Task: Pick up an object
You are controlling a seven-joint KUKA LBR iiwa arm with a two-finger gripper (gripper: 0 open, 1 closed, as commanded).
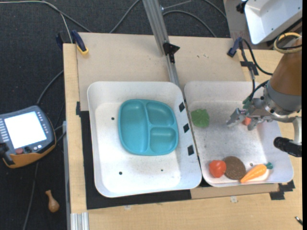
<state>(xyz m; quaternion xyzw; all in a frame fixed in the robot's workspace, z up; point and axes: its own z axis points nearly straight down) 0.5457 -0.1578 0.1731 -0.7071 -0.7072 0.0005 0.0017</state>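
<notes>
A pale wooden bench (129, 56) stands on dark carpet crossed by loose cables, and it bears two shallow white bins side by side.

Nearest, on the floor left of the bench, lies a small wooden peg (52, 201). Just beyond it, a pendant (24, 135) with a bright screen rests on the carpet.

In the right bin (230, 91), along its near edge, three things sit in a row: a tomato (217, 168) on the left, a brown disc (234, 167) touching it in the middle, and a carrot (254, 173) on the right, leaning against the disc with its green top pointing right.

The left bin (108, 176) holds a teal plate (147, 127) with three compartments, lying flat near the bin's middle.

Farther back in the right bin, a green lump (200, 118) lies close to the left wall, well apart from the near row.

The gripper (245, 118) hangs over the far right part of the same bin, right of the green lump and apart from it. Something small and orange-red shows at its tip, but whether its fingers are spread or closed I cannot tell. The arm (288, 80) rises from it toward the right.

At the far side, a metal post (156, 18) slants up from between the bins, and blue clamps (79, 42) grip the bench's far corners.
</notes>
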